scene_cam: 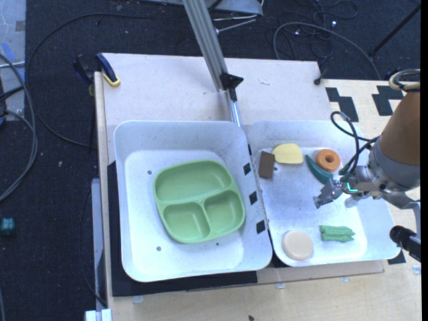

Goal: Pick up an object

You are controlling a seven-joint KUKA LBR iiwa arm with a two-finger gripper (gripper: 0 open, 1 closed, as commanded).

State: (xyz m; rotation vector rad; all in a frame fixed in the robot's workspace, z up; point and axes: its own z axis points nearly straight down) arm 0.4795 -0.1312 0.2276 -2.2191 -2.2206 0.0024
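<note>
Grey arm [401, 146] | hand [326, 197] over right bin [281, 179] | grip state unclear | holds nothing visible

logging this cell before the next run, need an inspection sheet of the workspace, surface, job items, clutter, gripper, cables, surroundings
surface: bench bearing two white bins, left bin and right bin.
job's things: right bin holds a yellow piece, brown block, orange ring, teal piece, green piece and cream disc.
clutter: green divided tray in the left bin; blue and yellow tool at the bench's far left corner.
grippers: gripper low over the right bin; finger state unclear.
cables: black cables on the floor; one loops along the arm.
surroundings: dark floor, metal pole slanting in.
</note>
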